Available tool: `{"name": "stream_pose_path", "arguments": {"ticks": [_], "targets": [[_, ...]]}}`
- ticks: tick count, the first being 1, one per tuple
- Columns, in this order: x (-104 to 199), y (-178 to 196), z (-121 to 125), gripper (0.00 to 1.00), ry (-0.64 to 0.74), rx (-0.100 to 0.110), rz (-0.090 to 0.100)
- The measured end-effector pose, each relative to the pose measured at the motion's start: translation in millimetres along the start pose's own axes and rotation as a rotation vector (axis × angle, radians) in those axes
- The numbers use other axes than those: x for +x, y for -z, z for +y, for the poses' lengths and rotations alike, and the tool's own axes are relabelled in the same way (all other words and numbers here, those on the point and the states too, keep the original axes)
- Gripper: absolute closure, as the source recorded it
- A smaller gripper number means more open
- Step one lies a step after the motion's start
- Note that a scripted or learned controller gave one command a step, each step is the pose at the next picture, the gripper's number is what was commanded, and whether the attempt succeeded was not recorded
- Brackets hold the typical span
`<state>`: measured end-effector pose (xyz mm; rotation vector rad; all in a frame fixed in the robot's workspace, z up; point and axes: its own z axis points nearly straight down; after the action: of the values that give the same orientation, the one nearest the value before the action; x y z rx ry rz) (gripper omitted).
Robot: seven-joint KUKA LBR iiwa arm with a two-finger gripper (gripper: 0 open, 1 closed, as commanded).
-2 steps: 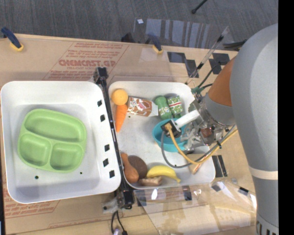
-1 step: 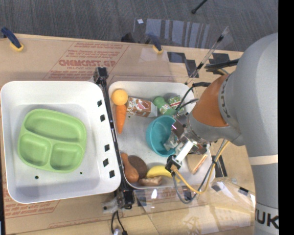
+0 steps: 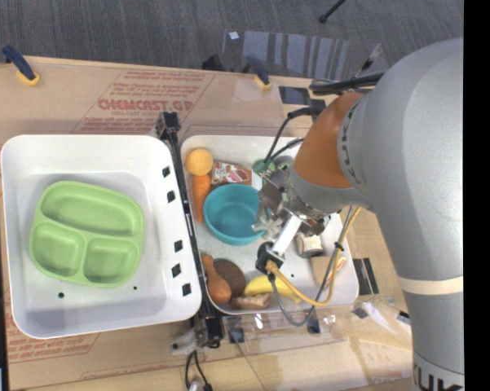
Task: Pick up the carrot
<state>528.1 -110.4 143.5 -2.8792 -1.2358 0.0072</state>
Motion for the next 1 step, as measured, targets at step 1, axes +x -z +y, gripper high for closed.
{"name": "stream_pose_path", "arguments": {"ticks": [1], "targets": [[-0.4, -43.6, -21.3, 1.0, -0.121, -0.013, 0.006]]}}
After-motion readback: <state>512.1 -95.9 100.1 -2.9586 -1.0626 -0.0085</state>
